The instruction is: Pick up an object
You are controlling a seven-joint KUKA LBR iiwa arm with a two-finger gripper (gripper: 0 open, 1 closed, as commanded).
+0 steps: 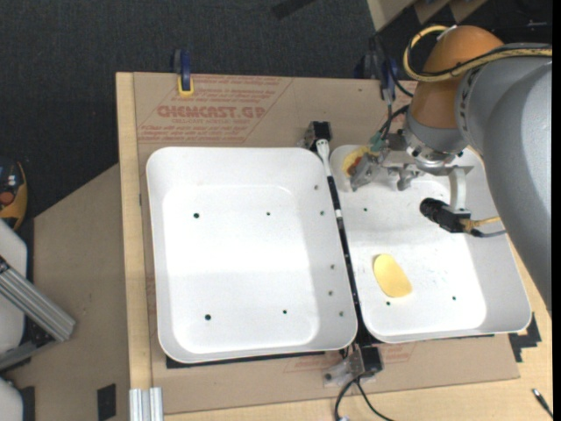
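From the camera above, two white bins are seen side by side on a brown worktop. The grey arm, with its orange band, is reached in from the right. The gripper is held low over the far corner of the right bin. How wide the gripper is cannot be told.

A small yellow thing is seen just beside the gripper, toward the left bin. It is partly hidden. A flat yellow oval thing is lying in the right bin, well apart from the gripper, toward the near edge. A black part with a cable is hung near the gripper.
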